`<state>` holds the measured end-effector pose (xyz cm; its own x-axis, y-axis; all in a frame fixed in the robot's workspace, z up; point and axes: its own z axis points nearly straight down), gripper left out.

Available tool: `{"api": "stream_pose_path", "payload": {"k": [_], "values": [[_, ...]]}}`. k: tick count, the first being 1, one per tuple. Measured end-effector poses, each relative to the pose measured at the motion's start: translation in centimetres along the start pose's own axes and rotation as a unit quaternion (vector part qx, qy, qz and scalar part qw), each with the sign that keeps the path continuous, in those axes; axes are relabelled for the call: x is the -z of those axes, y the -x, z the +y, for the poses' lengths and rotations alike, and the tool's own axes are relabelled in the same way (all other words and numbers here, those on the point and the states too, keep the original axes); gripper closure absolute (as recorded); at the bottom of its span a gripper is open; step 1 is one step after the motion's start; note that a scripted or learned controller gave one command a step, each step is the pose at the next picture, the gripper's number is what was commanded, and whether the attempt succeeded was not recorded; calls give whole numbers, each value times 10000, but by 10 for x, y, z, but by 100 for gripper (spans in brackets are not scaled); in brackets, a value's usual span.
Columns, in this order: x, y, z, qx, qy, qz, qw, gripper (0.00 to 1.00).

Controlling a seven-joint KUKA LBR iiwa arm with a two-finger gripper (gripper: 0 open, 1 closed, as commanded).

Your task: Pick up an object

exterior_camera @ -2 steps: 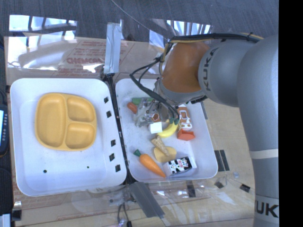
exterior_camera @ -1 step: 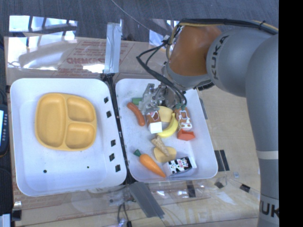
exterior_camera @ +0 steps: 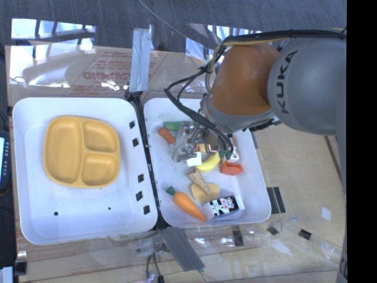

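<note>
Glossy white bin (exterior_camera: 259,175), smooth tapered carrot (exterior_camera: 188,203), curved banana (exterior_camera: 210,162)

Two bins sit side by side. The left bin (exterior_camera: 29,217) holds a divided tray (exterior_camera: 82,151). The right bin (exterior_camera: 258,187) holds a carrot (exterior_camera: 187,203) near its front, a small carton (exterior_camera: 225,206) just right of the carrot, and a banana (exterior_camera: 207,163) behind them.
</note>
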<state>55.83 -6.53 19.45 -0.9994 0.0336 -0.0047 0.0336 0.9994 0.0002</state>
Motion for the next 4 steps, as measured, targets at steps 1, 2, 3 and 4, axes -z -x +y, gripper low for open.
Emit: {"api": "stream_pose_path", "payload": {"k": [1,2,3,4], "values": [[-20,-7,-69,1263,0,30,9920,100],[-106,81,-30,331,11,45,9994,100],[81,101,6,-217,-7,-56,9997,100],[74,99,6,-219,-6,6,9998,0]]}}
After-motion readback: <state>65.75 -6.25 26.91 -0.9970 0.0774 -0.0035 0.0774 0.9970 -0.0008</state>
